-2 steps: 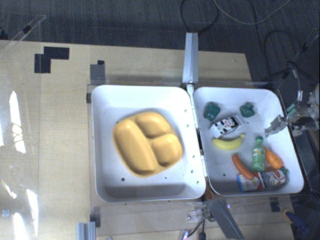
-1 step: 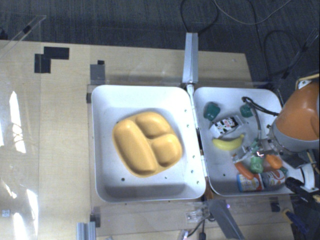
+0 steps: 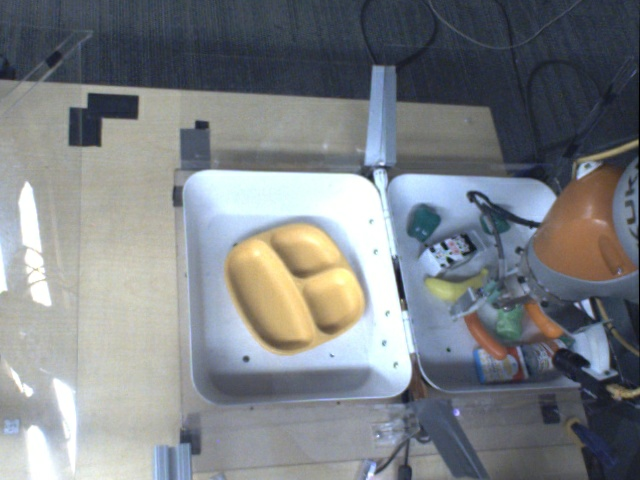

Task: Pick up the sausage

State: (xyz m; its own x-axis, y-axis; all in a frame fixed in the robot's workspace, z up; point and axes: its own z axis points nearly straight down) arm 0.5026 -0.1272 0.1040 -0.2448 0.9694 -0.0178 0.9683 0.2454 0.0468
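step: close in on the slim orange-red sausage (image 3: 488,336) | where: it lies slanted in the right white bin (image 3: 440,368), near the front wall, beside a small labelled bottle (image 3: 512,364) | claw (image 3: 497,293): you cannot tell its state | advice: bring it straight down, straddling the sausage's width, clear of the yellow banana-shaped toy (image 3: 452,288).

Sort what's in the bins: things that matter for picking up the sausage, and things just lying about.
For the job:
sausage
gripper
right bin

Lying about:
yellow divided dish
left bin
banana
green toy
bottle
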